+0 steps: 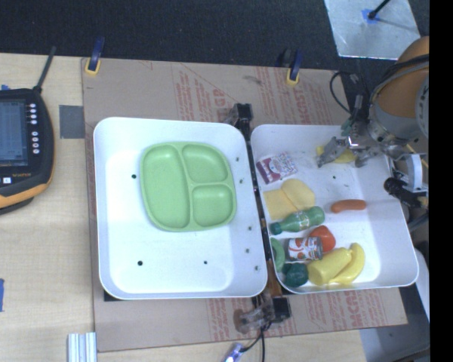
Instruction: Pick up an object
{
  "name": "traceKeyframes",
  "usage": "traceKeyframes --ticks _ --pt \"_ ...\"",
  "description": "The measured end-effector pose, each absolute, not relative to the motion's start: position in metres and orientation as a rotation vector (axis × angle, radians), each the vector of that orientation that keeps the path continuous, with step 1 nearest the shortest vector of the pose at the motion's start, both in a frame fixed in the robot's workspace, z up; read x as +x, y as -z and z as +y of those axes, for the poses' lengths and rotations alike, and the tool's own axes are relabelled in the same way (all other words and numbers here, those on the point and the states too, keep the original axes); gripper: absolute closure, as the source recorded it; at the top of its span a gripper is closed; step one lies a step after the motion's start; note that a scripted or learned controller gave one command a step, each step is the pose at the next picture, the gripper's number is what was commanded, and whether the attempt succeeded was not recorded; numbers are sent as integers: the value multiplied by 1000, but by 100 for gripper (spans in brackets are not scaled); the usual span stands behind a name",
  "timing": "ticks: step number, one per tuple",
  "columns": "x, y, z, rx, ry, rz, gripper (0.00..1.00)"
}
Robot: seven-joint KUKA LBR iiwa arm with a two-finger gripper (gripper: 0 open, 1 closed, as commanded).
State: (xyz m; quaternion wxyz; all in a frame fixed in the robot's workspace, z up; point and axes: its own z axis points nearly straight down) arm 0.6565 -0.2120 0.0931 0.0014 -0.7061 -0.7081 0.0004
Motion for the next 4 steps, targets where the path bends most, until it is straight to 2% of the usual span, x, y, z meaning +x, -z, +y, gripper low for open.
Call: traceKeyframes --ticks 1,2,3,4 --pt "656 -93 -211 -2214 -1 -2223 0" --pt "657 -207 -212 -2217 0 -2226 0" --pt "619 -148 -135 -2209 -6 -2226 0" --pt "593 -91 -110 -2212 -6 -2225 0"
